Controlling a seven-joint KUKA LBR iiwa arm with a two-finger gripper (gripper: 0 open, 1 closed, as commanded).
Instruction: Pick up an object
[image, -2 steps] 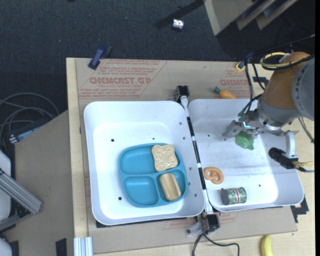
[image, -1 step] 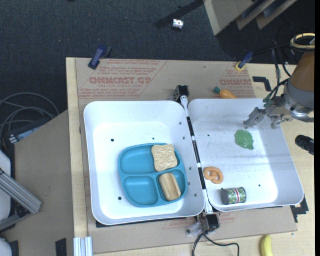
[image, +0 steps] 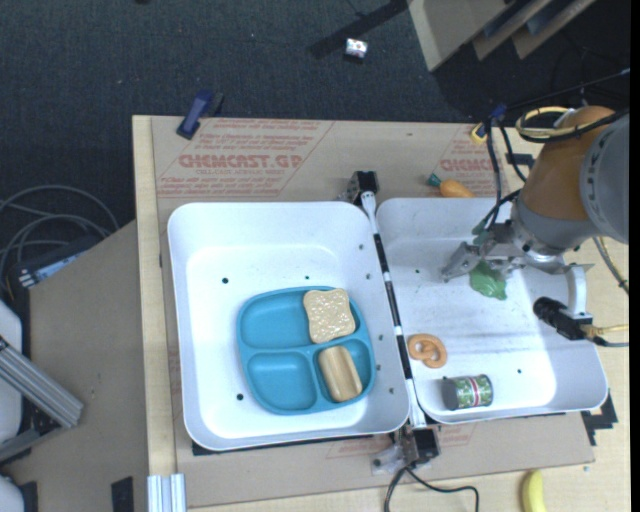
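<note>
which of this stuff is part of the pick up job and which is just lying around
In play:
gripper
green object
pretzel
can

Lying about:
blue tray with cracker and bread roll
blue clip
banana

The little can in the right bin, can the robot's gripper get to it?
Probably yes. The can lies on its side near the bin's front wall, with open floor around it. The gripper is in the same bin, by a green thing.

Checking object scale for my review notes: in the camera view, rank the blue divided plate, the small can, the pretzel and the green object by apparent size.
1. blue divided plate, by far the largest
2. small can
3. pretzel and green object: they look alike, and the green one is partly covered by the gripper, so unranked.
</note>
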